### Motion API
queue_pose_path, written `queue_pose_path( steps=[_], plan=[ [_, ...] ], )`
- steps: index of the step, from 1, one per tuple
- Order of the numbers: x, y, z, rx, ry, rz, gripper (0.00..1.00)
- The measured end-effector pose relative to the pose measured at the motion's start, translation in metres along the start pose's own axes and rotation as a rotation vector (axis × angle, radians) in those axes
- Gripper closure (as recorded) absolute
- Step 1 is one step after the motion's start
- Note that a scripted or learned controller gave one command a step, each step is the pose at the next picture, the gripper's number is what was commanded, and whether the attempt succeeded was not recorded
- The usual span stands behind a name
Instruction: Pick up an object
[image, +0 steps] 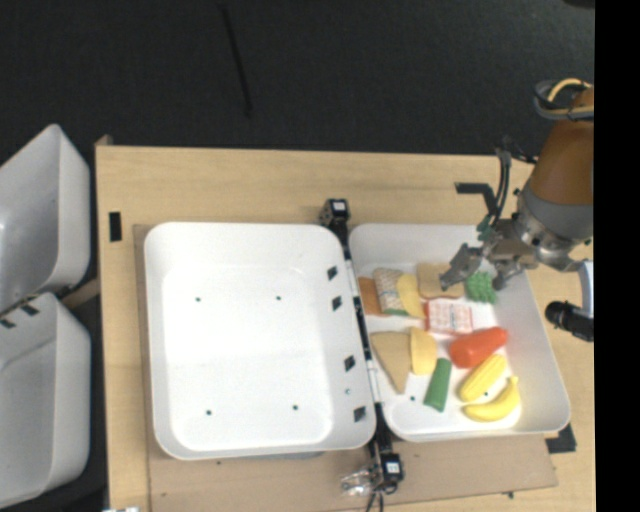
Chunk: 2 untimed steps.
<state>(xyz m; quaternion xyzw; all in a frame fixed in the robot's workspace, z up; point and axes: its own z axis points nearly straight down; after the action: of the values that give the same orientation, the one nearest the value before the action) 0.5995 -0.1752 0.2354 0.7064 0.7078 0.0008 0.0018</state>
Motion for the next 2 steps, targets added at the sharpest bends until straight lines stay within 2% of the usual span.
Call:
queue_pose_path(
  steps=[1,2],
  plan=[
    [0.085,0.006,0.073,0.006,0.005,-0.007,0.0],
    [0.069,0.027,0.111,-0.018,-0.003,0.003,0.0]
  ],
)
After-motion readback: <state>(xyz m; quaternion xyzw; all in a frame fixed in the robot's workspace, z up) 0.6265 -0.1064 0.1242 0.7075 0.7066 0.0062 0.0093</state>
